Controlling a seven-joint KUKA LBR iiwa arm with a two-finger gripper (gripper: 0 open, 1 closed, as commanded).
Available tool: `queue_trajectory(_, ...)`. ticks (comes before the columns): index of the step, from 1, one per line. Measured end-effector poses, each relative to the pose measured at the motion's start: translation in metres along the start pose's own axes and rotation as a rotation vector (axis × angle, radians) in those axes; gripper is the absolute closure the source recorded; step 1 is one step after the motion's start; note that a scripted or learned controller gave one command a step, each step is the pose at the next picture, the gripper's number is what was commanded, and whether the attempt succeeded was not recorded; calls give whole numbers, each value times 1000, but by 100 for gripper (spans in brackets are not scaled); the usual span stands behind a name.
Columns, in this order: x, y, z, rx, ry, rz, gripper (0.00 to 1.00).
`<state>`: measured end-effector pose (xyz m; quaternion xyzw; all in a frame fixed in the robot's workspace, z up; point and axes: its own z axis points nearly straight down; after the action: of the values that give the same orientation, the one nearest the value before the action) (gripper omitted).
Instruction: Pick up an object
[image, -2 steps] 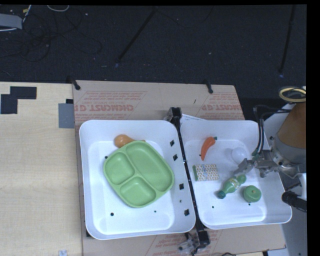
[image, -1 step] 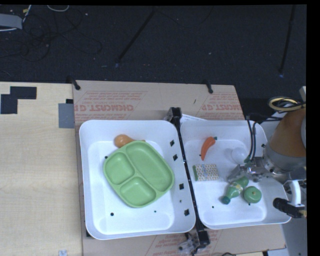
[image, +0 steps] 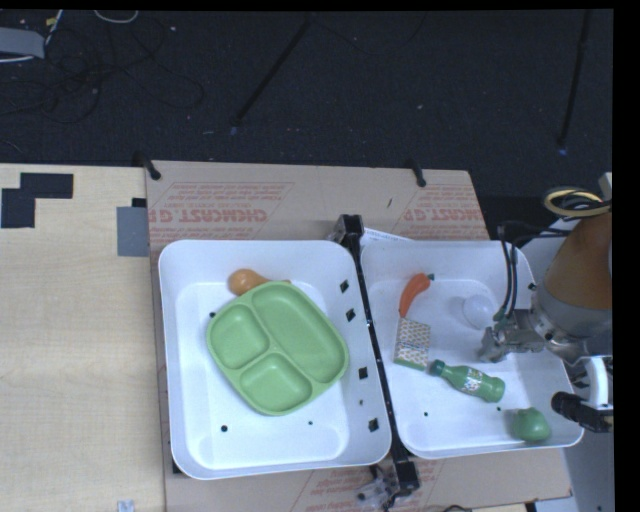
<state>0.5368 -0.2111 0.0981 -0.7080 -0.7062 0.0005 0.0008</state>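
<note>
1. Camera view shows the gripper (image: 497, 343) low in the right bin (image: 455, 435), toward its right side; whether it is spread or pressed together cannot be told from this angle, and no object is seen between them.
2. Just near and left of it lies a green bottle (image: 467, 378) on its side, white label facing up, neck pointing left.
3. At the bottle's neck end sits a small grey patterned scrubber (image: 412, 343), and just beyond that an orange carrot (image: 413, 293) with a green tip.
4. A green rounded object (image: 530, 425) rests in the bin's near right corner.
5. The arm's orange band (image: 585, 263) rises at the right edge.
6. The left bin (image: 190, 440) holds a green divided plate (image: 277, 347), with an orange ball-like object (image: 244, 280) touching its far left rim.
</note>
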Motion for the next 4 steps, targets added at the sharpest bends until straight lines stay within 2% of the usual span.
queue_trajectory(3,0,-2,-132,-5,-1,-4,100)
queue_trajectory(4,43,4,-126,1,2,-6,100)
